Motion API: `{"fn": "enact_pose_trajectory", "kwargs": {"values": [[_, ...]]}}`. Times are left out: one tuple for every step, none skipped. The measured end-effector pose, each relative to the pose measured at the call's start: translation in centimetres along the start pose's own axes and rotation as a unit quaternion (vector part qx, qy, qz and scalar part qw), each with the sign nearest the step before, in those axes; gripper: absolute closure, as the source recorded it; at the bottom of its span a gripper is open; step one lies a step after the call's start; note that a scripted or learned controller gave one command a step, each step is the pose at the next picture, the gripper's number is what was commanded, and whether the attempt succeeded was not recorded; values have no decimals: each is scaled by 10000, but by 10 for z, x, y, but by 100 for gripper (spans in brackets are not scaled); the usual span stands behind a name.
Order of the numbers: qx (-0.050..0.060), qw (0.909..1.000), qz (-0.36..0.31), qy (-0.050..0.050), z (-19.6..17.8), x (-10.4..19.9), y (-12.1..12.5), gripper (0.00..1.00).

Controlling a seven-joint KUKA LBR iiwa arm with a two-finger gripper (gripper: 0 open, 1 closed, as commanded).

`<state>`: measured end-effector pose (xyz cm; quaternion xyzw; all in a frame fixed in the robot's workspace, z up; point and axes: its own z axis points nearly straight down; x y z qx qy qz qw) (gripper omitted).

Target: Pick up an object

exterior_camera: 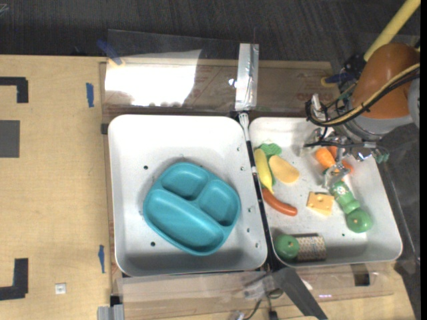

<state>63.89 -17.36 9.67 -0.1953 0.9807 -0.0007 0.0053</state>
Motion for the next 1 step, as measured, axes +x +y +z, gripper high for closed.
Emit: {"fn": "enact_pose_trajectory", "kwargs": {"values": [[-8, 10000, 98, -3, 9, 19, 0, 0]]}}
